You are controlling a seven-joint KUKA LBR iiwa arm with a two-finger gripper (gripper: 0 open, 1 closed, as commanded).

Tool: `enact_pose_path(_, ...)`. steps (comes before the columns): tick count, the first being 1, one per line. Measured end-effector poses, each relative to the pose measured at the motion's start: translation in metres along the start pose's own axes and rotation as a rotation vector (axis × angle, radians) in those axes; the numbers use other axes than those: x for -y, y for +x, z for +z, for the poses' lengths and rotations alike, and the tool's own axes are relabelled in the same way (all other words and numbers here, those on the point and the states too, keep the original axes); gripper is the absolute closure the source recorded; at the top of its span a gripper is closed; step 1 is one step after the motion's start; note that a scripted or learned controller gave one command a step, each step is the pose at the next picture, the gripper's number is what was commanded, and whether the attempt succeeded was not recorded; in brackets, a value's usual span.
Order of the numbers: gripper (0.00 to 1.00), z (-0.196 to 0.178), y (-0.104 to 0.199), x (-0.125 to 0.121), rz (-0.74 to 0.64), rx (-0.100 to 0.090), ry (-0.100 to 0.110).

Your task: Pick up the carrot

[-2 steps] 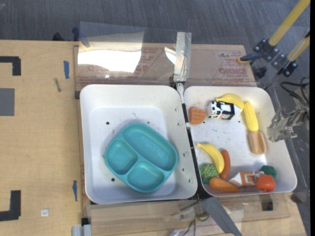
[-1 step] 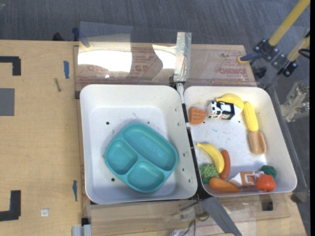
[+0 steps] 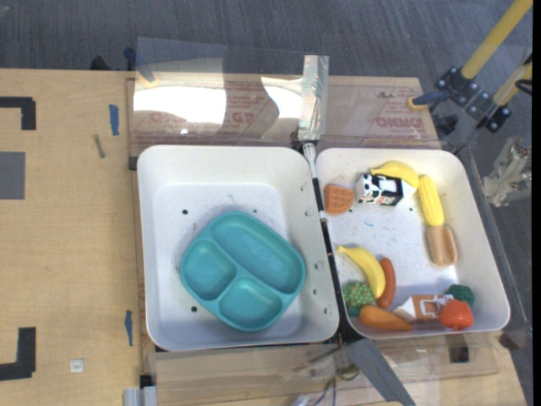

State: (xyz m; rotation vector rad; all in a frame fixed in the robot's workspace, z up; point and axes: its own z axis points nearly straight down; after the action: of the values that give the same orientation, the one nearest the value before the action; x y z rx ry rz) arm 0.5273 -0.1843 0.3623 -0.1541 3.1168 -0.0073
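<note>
Orange and tapered, the carrot point(image 3: 385, 318) lies on its side near the front edge of the right bin point(image 3: 473, 194), its thick end touching the green broccoli point(image 3: 358, 295) and its tip pointing toward the white carton point(image 3: 425, 308). A red sausage point(image 3: 387, 281) and a banana point(image 3: 363, 263) sit just behind it, so the spot is crowded. The left bin point(image 3: 161, 184) bears a teal divided tray point(image 3: 243, 269). Nothing is over either bin at this moment, so the state of the gripper cannot be told. By my reading the task is at its very start: the carrot lies untouched, with the approach and the grasp both left to do. The next move likely calls for a descent over the carrot's middle, with the pincer set across its narrow width and kept off the broccoli and sausage.
</note>
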Motion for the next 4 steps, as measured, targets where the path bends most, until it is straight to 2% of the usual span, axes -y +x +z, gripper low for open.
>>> enact_pose_path(1, 1.0, 0.009, -0.024, 0.012, -0.24, -0.009, -0.004)
enact_pose_path(2, 1.0, -0.004, -0.027, 0.012, -0.238, 0.004, 0.001)
enact_pose_path(3, 1.0, -0.027, -0.03, 0.042, -0.512, -0.008, -0.005)
enact_pose_path(4, 1.0, -0.048, -0.075, 0.046, -0.835, -0.007, -0.008)
